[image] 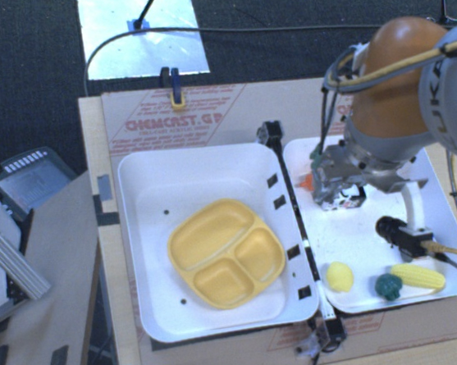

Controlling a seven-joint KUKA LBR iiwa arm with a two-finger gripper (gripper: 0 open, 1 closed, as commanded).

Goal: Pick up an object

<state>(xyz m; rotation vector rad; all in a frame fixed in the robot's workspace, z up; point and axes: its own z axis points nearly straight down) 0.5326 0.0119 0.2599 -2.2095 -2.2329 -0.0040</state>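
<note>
gripper (339, 197) near right bin's (446, 275) left edge.

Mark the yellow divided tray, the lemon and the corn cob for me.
yellow divided tray (225, 252): camera view, on the central ridge between compartments.
lemon (339, 276): camera view, middle of its rounded top.
corn cob (418, 276): camera view, mid-length of its yellow body.

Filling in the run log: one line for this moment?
gripper: low in right bin, grasp unclear | lemon, broccoli, corn: near front edge | yellow tray: left bin
</note>
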